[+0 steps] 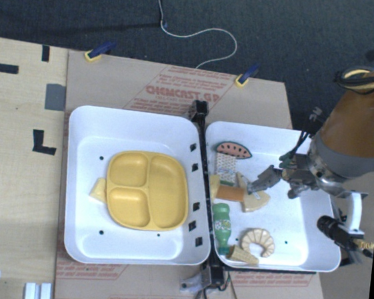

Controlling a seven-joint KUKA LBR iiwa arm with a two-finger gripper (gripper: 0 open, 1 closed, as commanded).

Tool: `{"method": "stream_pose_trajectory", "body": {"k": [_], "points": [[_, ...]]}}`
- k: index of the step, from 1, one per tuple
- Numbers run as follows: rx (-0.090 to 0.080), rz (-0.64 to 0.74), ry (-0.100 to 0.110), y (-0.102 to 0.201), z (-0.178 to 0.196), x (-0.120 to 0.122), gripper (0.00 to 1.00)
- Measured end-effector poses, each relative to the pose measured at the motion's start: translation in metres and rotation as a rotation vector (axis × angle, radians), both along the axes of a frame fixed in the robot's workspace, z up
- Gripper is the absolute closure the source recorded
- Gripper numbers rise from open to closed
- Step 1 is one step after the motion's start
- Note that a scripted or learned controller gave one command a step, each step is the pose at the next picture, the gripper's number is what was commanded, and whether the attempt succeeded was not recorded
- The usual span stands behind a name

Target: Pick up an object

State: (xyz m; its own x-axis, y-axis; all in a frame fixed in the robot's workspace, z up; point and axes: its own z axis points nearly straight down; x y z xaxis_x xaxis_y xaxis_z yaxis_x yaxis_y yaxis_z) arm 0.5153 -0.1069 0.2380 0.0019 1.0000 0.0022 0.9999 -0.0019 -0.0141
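The right bin (296,252) holds several toy foods along its left side: a watermelon slice (232,149), a grey checkered piece (225,164), an orange-brown block (230,193), a pale wedge (256,201), a green bottle (221,223), a croissant (260,241) and another pale wedge (242,255). My gripper (270,182) reaches in from the right and hangs low over the bin, just above and to the right of the first pale wedge and the orange-brown block. Nothing is visibly held.
The left bin (88,134) carries a yellow divided plate (147,189) with a pale yellow piece (97,189) poking out from under its left edge. A black divider (201,174) runs between the bins. Bare white floor lies in the right bin's right half.
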Motion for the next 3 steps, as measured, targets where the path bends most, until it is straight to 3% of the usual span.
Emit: {"method": "stream_pose_trajectory", "body": {"k": [1,3], "points": [[-0.002,0.003,-0.012,0.000,0.006,0.002,0.00],[-0.001,0.002,-0.006,-0.002,-0.101,-0.003,0.00]]}}
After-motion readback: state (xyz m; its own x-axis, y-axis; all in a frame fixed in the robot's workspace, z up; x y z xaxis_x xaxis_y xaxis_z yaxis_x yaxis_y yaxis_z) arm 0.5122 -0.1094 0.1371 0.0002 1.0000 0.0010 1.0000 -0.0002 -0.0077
